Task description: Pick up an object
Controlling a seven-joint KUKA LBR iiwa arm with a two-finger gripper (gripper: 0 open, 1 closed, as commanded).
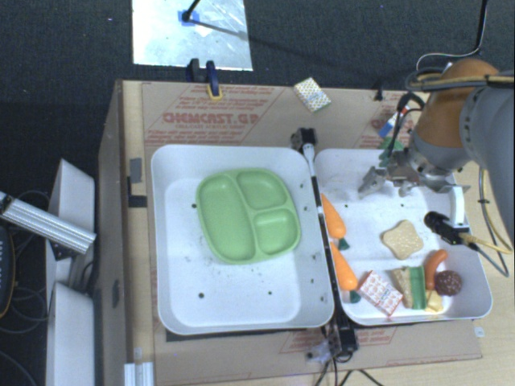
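Note:
My gripper (386, 186) hangs over the far part of the right bin (354, 166), its fingers spread open with nothing between them. Below it in the same bin lie a slice of toast (401, 240), two orange carrots (334, 219) (344, 270) along the left wall, a red-and-white box (380, 293), a green-and-tan sandwich piece (411, 286), a sausage (435, 263) and a dark round item (449, 282). The toast is the nearest item, a little toward the front and right of the fingertips. In the left bin (173, 296) a green divided plate (248, 215) rests.
The grey arm with its orange band (451, 107) fills the upper right. A black part (443, 225) juts over the right bin's right side. A small patterned box (312, 95) and a blue clamp (211, 76) sit on the cardboard behind the bins.

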